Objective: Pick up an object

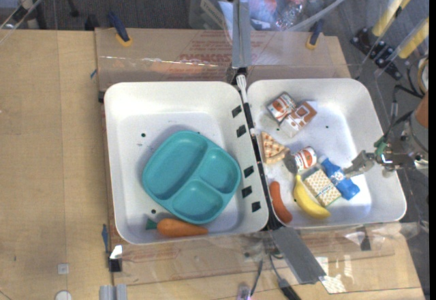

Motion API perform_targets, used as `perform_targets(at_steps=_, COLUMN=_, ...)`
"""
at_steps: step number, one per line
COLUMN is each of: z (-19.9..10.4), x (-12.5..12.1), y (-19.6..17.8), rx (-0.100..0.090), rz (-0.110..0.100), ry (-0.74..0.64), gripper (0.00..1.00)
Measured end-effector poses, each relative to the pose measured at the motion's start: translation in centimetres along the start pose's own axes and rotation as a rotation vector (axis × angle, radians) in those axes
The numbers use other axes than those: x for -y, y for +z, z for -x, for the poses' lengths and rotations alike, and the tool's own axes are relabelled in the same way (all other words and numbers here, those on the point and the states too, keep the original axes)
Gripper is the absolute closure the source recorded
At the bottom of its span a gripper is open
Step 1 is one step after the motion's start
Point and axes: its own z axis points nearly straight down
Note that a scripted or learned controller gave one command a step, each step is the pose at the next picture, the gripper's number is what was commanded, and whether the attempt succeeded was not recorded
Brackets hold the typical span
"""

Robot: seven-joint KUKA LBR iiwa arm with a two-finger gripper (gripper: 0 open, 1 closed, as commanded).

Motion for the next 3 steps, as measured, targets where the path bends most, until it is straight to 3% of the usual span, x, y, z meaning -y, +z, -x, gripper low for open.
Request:
perform_targets(at_steps=1, z=-4.2, x=-4.4, y=9.3, rx=0.002, rz=0.006, ry=-0.103, gripper=0.00)
perform_targets(at_steps=2, z=-4.1, x=-4.5, y=8.3, rx=0.004, rz=0.010, ry=-0.101, gripper=1.00)
perform_targets(at_steps=3, z=-12.4, x=-10.1, y=-1.1, rx=0.001, rz=0.002, ry=-0.092, gripper=1.00)
